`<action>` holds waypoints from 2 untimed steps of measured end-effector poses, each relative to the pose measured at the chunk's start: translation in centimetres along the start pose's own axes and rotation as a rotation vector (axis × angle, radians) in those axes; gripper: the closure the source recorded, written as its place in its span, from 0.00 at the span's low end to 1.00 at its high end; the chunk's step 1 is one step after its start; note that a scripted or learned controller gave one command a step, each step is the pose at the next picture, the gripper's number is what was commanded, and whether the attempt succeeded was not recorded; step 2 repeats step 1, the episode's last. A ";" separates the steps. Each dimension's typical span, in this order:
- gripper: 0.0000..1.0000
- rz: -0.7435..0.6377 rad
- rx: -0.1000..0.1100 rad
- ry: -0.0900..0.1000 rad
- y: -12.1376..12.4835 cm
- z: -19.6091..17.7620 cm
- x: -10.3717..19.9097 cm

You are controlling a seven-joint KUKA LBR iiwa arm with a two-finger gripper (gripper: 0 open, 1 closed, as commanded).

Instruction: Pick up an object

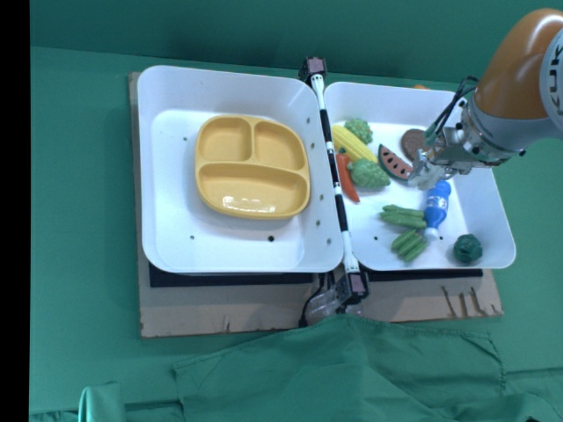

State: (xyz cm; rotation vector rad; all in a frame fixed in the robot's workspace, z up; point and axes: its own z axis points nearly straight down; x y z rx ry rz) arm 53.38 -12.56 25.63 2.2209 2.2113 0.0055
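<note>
The right bin (pixel 493 202) holds several toy foods. A blue bottle (pixel 436 206) lies near its middle. My gripper (pixel 425 174) hangs just above the bottle's upper end, between the bottle and a watermelon slice (pixel 394 163). A brown round cookie (pixel 413 140) sits partly behind the gripper. Nothing can be seen held in the gripper.
Corn (pixel 351 143), leafy greens (pixel 370 175) and a carrot (pixel 346 177) crowd the right bin's left side. Green beans (pixel 404 217) and a dark green broccoli (pixel 467 249) lie toward the front. A yellow divided plate (pixel 253 167) rests in the left bin (pixel 176 236).
</note>
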 end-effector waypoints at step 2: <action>1.00 -0.001 -0.004 -0.001 0.3 -6.4 -0.8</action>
